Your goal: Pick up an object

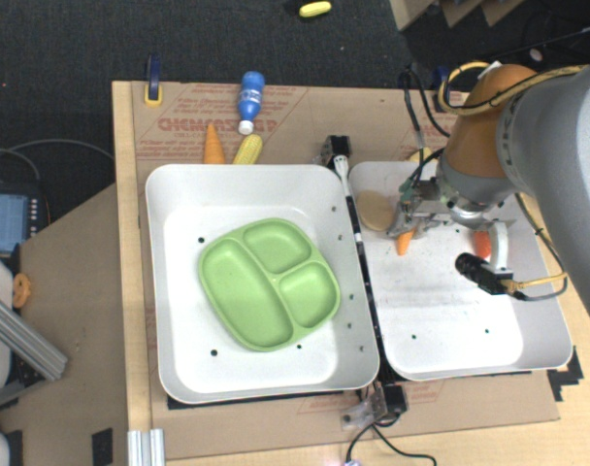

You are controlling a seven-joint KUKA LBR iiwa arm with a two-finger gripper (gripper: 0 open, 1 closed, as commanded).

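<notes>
Below, a glossy green three-compartment plate (pixel 268 282) fills the left white bin (pixel 174 260).

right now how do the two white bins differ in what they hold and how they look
The left bin holds a green divided plate; the right bin holds small orange pieces, one at, beneath the gripper. The left bin's floor looks clean, while the right bin's floor looks scuffed and speckled. The arm hangs over the right bin, not the left. Both are shallow, white and round-cornered.
</notes>
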